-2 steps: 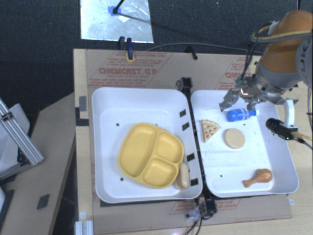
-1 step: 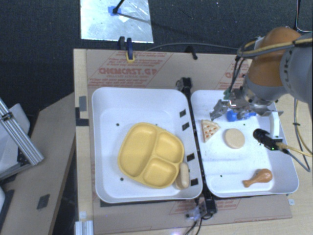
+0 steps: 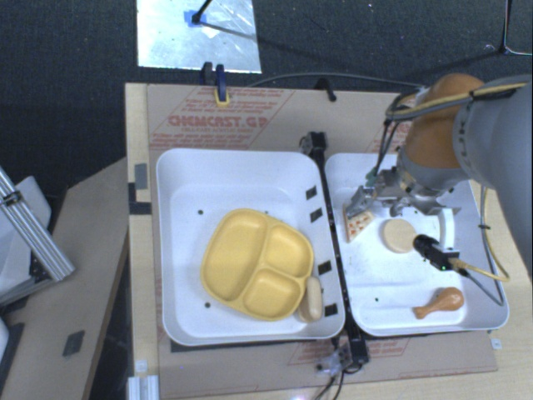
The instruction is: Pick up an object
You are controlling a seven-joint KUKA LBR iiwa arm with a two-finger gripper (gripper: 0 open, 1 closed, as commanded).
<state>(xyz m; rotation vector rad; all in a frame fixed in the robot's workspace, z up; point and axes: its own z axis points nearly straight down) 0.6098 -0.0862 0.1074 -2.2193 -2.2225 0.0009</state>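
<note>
We see the gripper (image 3: 372,197) low over the right bin (image 3: 491,311), its fingers just above a pizza slice (image 3: 358,222) lying at that bin's left side. We cannot tell how wide the jaws stand, nor whether they touch the slice. A round cracker (image 3: 399,236) and a chicken drumstick (image 3: 439,302) lie nearby.

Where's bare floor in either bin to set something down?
Left bin: open floor along its far wall and left side, around the yellow divided plate. Right bin: a strip along the near wall left of the toy drumstick. It is crowded near the tool, pizza slice and round cracker.
</note>
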